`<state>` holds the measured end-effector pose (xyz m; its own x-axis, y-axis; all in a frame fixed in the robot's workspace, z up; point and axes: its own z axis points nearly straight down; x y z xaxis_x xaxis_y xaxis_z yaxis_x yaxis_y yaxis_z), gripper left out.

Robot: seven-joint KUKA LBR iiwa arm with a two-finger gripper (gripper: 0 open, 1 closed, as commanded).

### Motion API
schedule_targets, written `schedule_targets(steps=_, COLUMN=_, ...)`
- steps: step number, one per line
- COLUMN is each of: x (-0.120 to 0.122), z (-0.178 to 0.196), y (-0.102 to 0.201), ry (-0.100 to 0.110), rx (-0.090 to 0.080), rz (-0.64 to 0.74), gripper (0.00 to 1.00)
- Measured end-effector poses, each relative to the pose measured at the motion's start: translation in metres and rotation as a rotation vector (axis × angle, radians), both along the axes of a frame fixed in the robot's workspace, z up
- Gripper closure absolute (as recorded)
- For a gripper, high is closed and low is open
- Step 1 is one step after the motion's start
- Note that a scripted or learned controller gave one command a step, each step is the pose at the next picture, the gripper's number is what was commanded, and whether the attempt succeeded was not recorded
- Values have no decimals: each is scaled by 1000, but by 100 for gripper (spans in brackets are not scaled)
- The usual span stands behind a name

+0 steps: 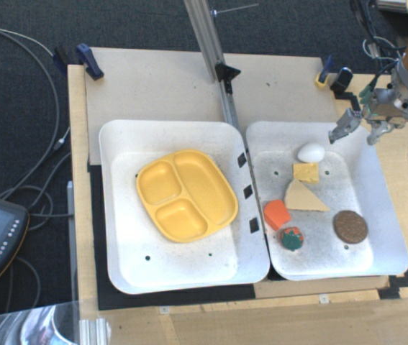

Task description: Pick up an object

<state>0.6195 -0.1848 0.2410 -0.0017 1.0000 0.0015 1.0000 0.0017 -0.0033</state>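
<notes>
While the gripper (358, 129) hangs over the far right corner of the right bin (387, 214), its fingers are spread apart with nothing between them. Items lie on that bin's floor: white egg (311, 152) nearest the gripper, yellow block (306, 172) just below it, tan wedge (304, 197) touching the block, orange block (276, 213), small red-and-green piece (292, 238) beside it, brown disc (350, 226) toward the right. Left bin (117, 214) holds a yellow divided tray (185, 194). No readable labels or writing on anything.
</notes>
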Motion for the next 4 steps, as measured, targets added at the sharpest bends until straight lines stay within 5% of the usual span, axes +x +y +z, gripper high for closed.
schedule_targets(steps=1, x=0, z=0, y=0, ry=0, rx=0, rz=0, gripper=0)
schedule_targets(steps=4, x=-11, z=-150, y=3, ry=3, rx=2, rz=-2, gripper=0)
